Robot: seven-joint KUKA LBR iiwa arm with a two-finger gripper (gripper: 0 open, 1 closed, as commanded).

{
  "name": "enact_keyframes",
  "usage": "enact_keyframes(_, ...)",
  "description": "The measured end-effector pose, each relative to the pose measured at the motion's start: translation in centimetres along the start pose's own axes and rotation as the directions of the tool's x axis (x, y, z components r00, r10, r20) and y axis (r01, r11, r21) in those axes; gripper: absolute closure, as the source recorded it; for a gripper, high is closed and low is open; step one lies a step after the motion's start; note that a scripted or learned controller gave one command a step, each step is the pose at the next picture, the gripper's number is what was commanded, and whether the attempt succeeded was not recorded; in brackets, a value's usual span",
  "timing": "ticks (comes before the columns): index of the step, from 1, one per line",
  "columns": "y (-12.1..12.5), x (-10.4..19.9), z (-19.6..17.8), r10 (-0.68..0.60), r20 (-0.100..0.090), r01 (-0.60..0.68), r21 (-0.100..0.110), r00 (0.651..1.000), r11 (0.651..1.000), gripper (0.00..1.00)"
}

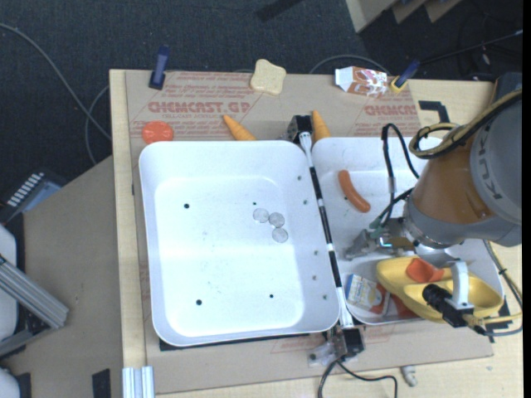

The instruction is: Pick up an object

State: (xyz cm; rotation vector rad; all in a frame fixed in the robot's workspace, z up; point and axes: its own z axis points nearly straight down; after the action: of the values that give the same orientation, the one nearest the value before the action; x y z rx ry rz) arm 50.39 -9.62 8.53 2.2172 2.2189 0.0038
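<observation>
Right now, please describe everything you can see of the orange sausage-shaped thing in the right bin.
The orange sausage-shaped thing is a short rounded stick, smooth and slightly shiny, like plastic toy food. It lies flat on the floor of the right bin, in the bin's far left part, slanting from upper left to lower right. Nothing touches it: the claw is below it, apart, and the yellow banana lies farther toward the near end.

A robotics lab: a grey, orange-banded arm [465, 189] reaches over two white bins [166, 222] on a board-topped desk [124, 222], with loose cables [50, 65] trailing across dark carpet [75, 23].
</observation>
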Motion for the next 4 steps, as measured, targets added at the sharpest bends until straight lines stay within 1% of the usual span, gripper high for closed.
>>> enact_keyframes(1, 7.6, -5.6, -2.4, 0.001, -0.001, -0.001, 0.003, 1.0, 1.0, 0.0)
enact_keyframes(2, 5.8, 0.0, -0.2, -0.001, -0.003, 0.001, 0.004, 1.0, 1.0, 0.0)
enact_keyframes(3, 12.4, -1.6, -8.1, -0.001, 0.0, 0.001, 0.001, 1.0, 1.0, 0.0)
enact_keyframes(4, 12.7, 0.4, -0.2, -0.002, -0.003, 0.002, -0.001, 1.0, 1.0, 0.0)
